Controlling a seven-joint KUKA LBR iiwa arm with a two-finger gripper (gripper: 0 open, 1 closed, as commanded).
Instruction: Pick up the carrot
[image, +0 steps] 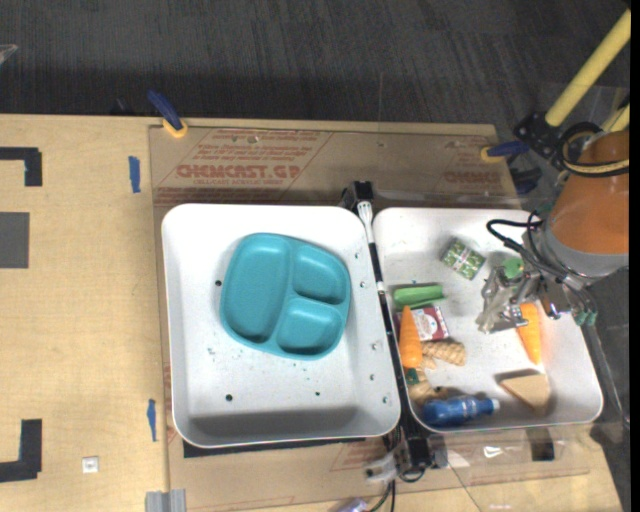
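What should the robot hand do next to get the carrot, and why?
Probably slide a little toward the right side of the bin and lower. The gripper hovers in the right bin, just beside the carrot, which lies pointing down near the bin's right side. Nothing shows between its fingers, so it likely needs to center over the carrot before closing.

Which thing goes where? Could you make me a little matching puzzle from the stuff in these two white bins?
Things:
1. teal plate
2. blue bottle
3. tan wedge
4. green-and-white box

Places:
A. far part of the right bin
B. left bin
C. right bin, near right corner
D. right bin, near edge, towards the left bin

Pairs: 1-B, 2-D, 3-C, 4-A
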